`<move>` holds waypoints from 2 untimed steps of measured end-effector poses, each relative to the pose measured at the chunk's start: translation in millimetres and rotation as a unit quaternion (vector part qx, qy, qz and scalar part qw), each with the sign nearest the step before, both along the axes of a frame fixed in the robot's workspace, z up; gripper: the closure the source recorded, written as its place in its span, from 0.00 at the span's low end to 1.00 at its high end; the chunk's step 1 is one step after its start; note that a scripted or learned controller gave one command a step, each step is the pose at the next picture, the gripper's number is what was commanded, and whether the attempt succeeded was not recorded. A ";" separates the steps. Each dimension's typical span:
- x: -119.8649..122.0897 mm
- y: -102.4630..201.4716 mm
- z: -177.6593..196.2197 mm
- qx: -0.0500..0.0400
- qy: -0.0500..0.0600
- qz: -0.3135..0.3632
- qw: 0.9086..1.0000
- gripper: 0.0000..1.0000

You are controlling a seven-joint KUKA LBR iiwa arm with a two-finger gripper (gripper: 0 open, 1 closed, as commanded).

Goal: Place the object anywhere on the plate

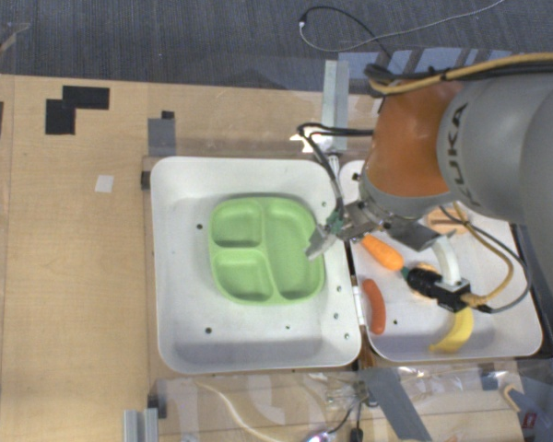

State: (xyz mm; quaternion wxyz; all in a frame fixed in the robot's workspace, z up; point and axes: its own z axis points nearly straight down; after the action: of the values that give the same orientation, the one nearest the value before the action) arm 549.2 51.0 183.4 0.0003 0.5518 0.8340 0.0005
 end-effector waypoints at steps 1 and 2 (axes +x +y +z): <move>49.9 72.9 -16.2 0.000 -0.001 0.030 1.000 0.00; 51.7 73.8 -5.3 0.001 -0.003 0.032 0.999 1.00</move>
State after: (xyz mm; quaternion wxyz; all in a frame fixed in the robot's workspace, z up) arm 600.9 124.7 178.0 0.0022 0.5249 0.8511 0.0029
